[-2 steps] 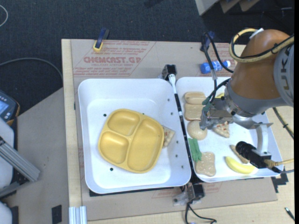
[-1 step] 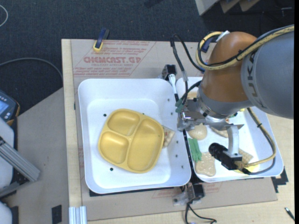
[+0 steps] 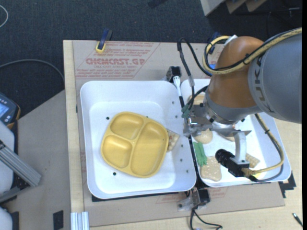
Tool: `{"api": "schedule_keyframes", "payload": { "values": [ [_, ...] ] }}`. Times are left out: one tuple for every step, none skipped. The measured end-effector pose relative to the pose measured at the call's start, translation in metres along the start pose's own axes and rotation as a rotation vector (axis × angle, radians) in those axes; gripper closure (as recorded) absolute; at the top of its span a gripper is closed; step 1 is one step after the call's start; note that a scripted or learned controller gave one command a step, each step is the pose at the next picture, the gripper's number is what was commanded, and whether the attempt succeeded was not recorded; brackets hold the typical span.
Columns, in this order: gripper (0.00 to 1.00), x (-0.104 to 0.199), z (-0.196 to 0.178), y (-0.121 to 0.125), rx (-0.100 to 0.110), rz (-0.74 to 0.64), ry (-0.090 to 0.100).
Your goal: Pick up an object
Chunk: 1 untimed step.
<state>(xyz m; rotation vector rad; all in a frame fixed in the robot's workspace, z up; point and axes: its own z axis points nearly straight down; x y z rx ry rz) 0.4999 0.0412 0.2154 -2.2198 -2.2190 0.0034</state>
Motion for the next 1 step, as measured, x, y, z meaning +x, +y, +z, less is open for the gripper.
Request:
{"api": "schedule_keyframes", "payload": {
  "values": [
    [1.00, 0.0039, -0.0061, -0.0076, 0.000, -0.001, 0.001]
  ]
}}
